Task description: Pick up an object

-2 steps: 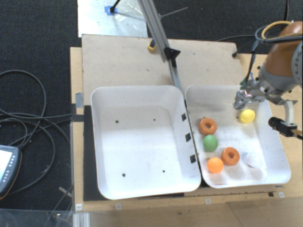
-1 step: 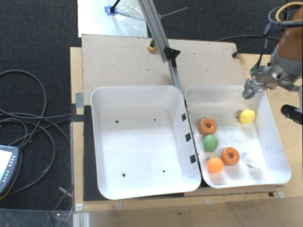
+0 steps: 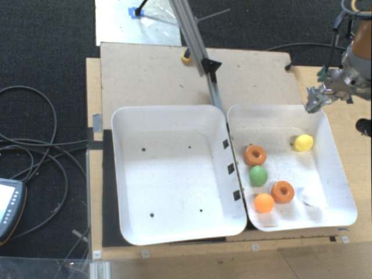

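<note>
The big brown table (image 3: 151, 74) holds two shallow white bins side by side. The left bin (image 3: 174, 173) is the bigger one in the camera view. It has a few small dark dots on its floor. The right bin (image 3: 331, 156) sits touching it, with small black clips along the edge where the two meet.

A long grey pole (image 3: 189, 25) slants down from the top of the view and ends near the back edge where the bins meet.

The robot arm (image 3: 357, 51) comes in from the right, near the top corner. Its end effector (image 3: 317, 100) hangs over the back right corner of the right bin. It holds nothing, and I cannot tell if it is spread or pressed together.

Five small things lie in the right bin. An orange ring (image 3: 255, 154) is near the left wall. A green ball (image 3: 258, 175) is just below it. Another orange ring (image 3: 282, 192) and an orange ball (image 3: 264, 203) touch each other near the front. A yellow ball (image 3: 303, 143) lies apart, closest to the end effector.
</note>
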